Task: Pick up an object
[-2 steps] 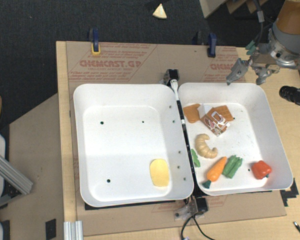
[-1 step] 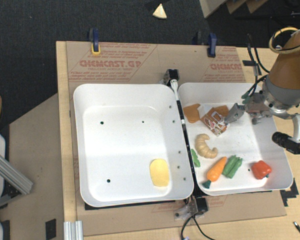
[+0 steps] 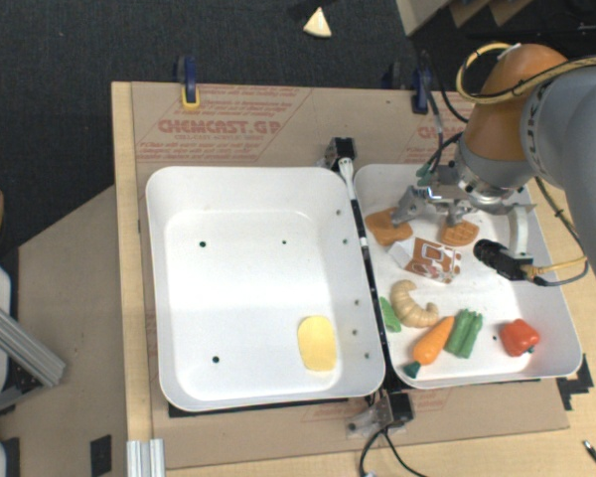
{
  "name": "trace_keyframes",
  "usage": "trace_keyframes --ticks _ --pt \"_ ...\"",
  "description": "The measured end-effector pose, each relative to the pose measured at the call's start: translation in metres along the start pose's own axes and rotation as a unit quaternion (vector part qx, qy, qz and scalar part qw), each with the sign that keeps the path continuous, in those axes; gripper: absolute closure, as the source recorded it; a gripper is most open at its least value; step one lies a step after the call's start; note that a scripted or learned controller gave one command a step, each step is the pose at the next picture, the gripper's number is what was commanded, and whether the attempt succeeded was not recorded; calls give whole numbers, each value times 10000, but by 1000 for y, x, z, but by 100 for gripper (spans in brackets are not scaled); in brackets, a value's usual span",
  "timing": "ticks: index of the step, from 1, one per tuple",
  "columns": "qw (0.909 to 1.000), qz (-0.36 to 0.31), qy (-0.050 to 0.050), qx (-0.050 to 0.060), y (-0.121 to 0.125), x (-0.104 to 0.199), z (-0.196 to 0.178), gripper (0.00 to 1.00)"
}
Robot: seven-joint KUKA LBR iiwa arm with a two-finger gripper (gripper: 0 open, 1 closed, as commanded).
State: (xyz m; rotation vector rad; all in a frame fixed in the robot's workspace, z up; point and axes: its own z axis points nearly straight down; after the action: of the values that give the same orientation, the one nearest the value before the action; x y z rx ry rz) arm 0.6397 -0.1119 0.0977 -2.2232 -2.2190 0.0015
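1. Objects for picking lie in the right bin (image 3: pixel 566 351); we count a brown flat piece (image 3: pixel 388 229) at its 10 o'clock, a second brown piece (image 3: pixel 460 234) just right of it, and a red-and-white patterned block (image 3: pixel 434 259) near the middle.
2. Toward 6 o'clock we see a pale curved piece (image 3: pixel 414 304), an orange carrot (image 3: pixel 432 341), a green piece (image 3: pixel 465 332) touching the carrot's right side, and a small green bit (image 3: pixel 390 316) against the left wall.
3. At 4 o'clock in that bin we see a red pepper (image 3: pixel 519 337), apart from the others.
4. The gripper (image 3: pixel 447 199) hangs over the bin's 12 o'clock part, just above the two brown pieces; we cannot tell how it is set, and we see nothing held in it.
5. The arm (image 3: pixel 536 117), grey with an orange band, enters from 2 o'clock.
6. The left bin (image 3: pixel 179 197) touches the right bin along its side, and we see a yellow oval piece (image 3: pixel 317 343) at its 5 o'clock.
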Motion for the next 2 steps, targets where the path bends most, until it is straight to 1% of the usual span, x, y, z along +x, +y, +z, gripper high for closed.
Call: trace_keyframes --ticks 1,2 --pt "10000 -4 2 -16 -32 20 12 0" --pt "10000 26 1 30 -113 -17 13 0"
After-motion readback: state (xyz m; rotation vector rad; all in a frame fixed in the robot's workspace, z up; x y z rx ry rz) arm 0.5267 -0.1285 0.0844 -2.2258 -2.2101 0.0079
